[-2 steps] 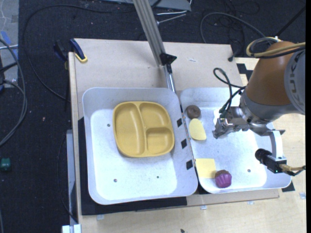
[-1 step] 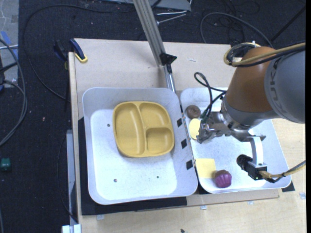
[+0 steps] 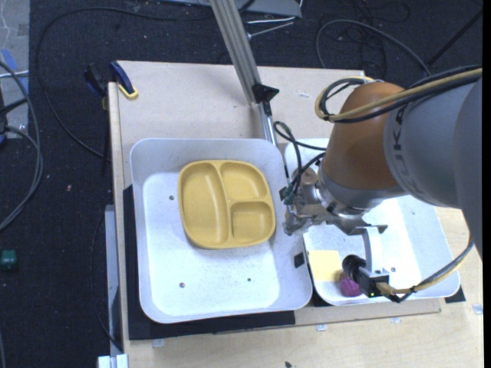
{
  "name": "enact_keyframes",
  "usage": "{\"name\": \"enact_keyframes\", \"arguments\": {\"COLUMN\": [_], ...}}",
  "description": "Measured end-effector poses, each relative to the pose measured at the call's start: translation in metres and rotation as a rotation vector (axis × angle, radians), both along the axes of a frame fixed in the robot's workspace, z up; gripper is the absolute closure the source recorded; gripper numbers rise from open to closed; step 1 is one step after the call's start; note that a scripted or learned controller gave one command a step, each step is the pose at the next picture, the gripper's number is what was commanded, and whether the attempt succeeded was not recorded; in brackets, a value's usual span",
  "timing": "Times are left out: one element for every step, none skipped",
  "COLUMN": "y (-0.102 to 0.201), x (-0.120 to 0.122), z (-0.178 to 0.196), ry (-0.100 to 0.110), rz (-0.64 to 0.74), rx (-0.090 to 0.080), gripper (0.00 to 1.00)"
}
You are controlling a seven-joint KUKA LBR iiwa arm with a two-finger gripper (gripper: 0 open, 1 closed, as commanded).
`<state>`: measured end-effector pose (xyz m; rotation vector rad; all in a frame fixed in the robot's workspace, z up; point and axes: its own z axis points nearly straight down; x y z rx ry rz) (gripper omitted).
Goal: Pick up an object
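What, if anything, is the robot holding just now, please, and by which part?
It cannot be told: the arm reaches over the right bin and its wrist covers the grasp. The yellow plate lies apart in the left bin.

left white bin (image 3: 161,286), right white bin (image 3: 426,236), pale bench (image 3: 192,98), blue clamp (image 3: 123,77), metal rail (image 3: 232,31)

- We see a yellow divided plate (image 3: 226,203) lying flat in the left bin (image 3: 207,282), toward its far half;
- in the right bin (image 3: 418,236) a pale yellow block (image 3: 324,265) lies by the left wall, a small purple thing (image 3: 350,287) just beside it;
- the arm (image 3: 368,152) hangs over that bin.
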<state>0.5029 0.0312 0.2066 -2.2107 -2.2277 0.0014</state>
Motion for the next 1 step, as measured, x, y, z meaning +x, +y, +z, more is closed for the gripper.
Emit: {"name": "enact_keyframes", "arguments": {"y": [0.0503], "x": [-0.0202], "z": [0.0129], "ry": [-0.002], "rz": [0.000], "rx": [0.000], "gripper": [1.00]}}
